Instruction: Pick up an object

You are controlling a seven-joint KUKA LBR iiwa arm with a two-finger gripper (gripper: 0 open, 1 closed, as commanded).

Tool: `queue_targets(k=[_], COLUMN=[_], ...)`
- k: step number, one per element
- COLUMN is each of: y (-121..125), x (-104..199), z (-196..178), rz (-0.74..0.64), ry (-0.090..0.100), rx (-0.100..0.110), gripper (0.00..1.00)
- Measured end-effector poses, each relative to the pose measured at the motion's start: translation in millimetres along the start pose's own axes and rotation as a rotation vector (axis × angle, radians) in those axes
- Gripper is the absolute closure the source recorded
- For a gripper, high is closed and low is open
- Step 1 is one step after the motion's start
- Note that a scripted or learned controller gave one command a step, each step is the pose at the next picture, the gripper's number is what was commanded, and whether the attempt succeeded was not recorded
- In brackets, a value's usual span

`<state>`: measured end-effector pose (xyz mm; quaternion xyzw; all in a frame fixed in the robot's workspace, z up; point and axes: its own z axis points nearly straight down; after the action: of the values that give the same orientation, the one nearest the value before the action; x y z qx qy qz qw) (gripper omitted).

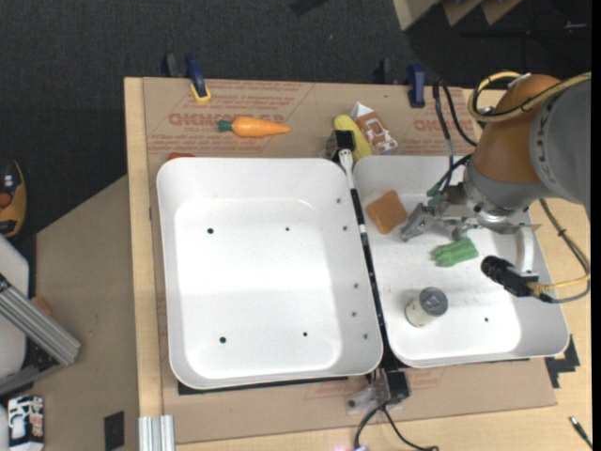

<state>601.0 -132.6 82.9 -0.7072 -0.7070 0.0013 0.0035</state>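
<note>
gripper point(418, 224): low in right bin point(526, 341), fingers spread, nothing between them
brown block point(386, 211): just left of fingers
green piece point(455, 253): below gripper
grey-capped cylinder point(426, 306): nearer front
carrot point(255, 128): on table point(141, 139)

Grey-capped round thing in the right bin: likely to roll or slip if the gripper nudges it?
The round object looks short and cylindrical, so it may roll if tipped onto its side. Its grey top looks smooth, possibly slippery. It sits apart from the green piece, so a nudge likely moves it alone.

Red print on cardboard sheet point(310, 111), upside down, too blurred to read
</note>
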Motion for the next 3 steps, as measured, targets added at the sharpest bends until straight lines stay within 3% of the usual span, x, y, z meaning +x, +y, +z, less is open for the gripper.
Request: queue_targets(k=[1, 2, 3], y=[69, 67, 62], x=[44, 41, 185], z=[-3, -14, -109], rz=[-0.006, -0.002, -0.015], ry=[-0.003, -0.005, 0.004], rx=[-0.014, -0.012, -0.020], gripper=[0.00, 1.00, 1.00])
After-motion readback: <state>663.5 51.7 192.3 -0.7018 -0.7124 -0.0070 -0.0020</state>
